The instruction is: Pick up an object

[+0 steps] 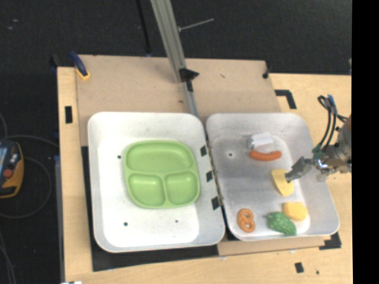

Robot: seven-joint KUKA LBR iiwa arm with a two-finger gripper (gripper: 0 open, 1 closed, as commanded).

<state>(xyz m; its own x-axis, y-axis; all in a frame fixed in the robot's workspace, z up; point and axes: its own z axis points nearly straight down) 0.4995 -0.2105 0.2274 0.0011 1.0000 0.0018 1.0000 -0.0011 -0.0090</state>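
Bearing 2 white bins side by side, the bench fills most of the view. The left bin holds a green tray with 3 compartments, lying flat near the bin's middle. The right bin holds 6 small things. A silver post slants up from the bench behind the seam between the bins.

At the right edge the arm reaches in over the right bin's rim. Its gripper points left and down, with 1 dark finger lying across the top of a yellow wedge. How far the gripper is open I cannot tell, nor whether it grips the wedge.

Of the small things, a white piece lies near the back of the right bin, with an orange sausage just in front of it. The wedge sits right of the bin's middle. A yellow block rests near the front right corner, touching a green piece on its left. A pretzel lies near the front, left of the green piece and apart from it.
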